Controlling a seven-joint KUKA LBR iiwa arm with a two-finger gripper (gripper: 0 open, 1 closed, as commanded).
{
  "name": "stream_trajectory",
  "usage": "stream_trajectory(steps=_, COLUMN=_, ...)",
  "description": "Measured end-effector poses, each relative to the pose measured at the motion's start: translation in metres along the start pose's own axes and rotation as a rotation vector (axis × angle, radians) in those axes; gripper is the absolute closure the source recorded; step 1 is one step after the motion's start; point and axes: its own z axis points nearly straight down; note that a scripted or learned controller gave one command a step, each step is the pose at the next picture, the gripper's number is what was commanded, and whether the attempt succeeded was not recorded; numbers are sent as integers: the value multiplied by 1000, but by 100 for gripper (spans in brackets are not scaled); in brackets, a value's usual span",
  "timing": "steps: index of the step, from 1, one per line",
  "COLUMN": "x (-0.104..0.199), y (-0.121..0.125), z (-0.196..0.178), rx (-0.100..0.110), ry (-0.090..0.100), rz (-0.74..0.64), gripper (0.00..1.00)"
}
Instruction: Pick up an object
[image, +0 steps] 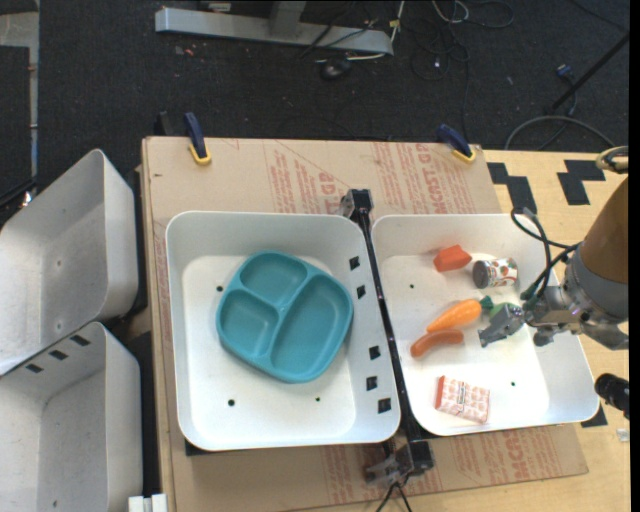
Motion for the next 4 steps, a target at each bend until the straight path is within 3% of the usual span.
stream_trajectory(steps=2, x=1, y=3, z=117, rx=3, ry=1, rz=3, gripper=0)
stream_trajectory(steps=3, x=1, y=4, z=104, rx=-1, ry=0, rz=5, gripper=100)
stream_trajectory(steps=4, x=-6, y=7, z=59, rx=-5, ry=-2, rz=0, gripper=100)
